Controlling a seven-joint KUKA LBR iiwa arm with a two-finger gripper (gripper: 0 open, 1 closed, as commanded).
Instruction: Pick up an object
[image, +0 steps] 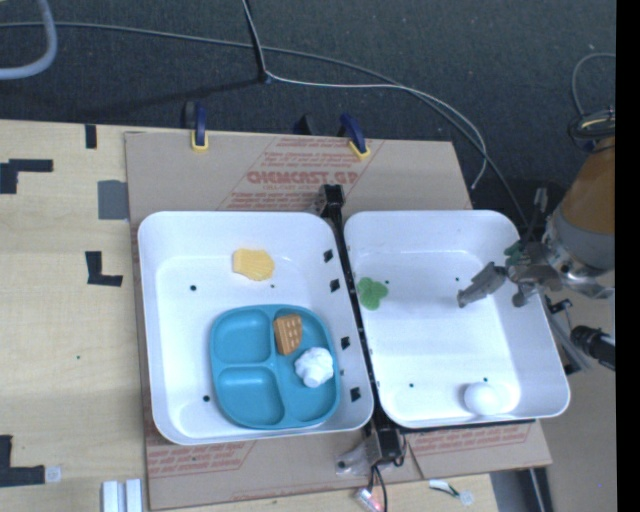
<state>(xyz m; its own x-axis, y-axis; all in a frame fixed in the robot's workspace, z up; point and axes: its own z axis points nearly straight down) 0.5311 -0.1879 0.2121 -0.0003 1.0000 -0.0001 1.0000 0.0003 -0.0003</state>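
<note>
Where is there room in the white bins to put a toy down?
Bare floor lies in the right bin between the green piece and white ball. In the left bin, the blue tray crowds the front; beside the yellow piece is free.

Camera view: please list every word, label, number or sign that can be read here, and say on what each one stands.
"CHEMCAST GP" (my best reading; the letters are blurred): red print on the brown cardboard sheet under the two bins.
More red print repeats along the sheet's edges, too small and blurred to read.
</note>
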